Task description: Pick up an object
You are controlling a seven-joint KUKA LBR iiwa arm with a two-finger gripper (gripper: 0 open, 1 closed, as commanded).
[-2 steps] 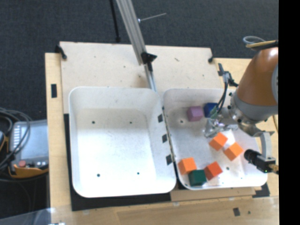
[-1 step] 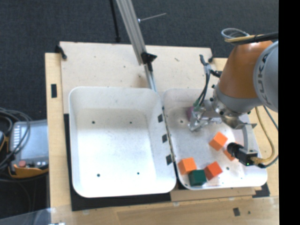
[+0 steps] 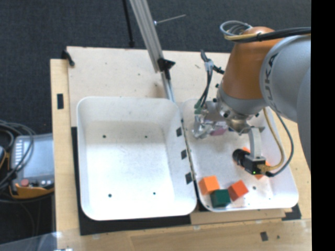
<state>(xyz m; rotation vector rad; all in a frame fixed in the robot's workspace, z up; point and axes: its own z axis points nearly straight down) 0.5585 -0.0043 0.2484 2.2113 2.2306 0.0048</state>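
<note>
My gripper (image 3: 201,131) hangs low over the back left part of the right bin (image 3: 277,195), close to the wall between the two bins. A small pink object (image 3: 219,132) shows just right of it, partly hidden under the wrist. Near the right bin's front edge lie an orange block (image 3: 210,183), a dark green block (image 3: 220,197) and a second orange block (image 3: 238,189), well in front of the gripper. Another orange piece (image 3: 260,167) peeks out behind the black sensor on the arm.
The left bin (image 3: 86,114) sits beside the right one. A slanted metal pole (image 3: 149,33) rises behind the bins. The arm's bulk (image 3: 251,72) covers the right bin's back right. A black sensor with cables (image 3: 250,161) hangs over that bin.
</note>
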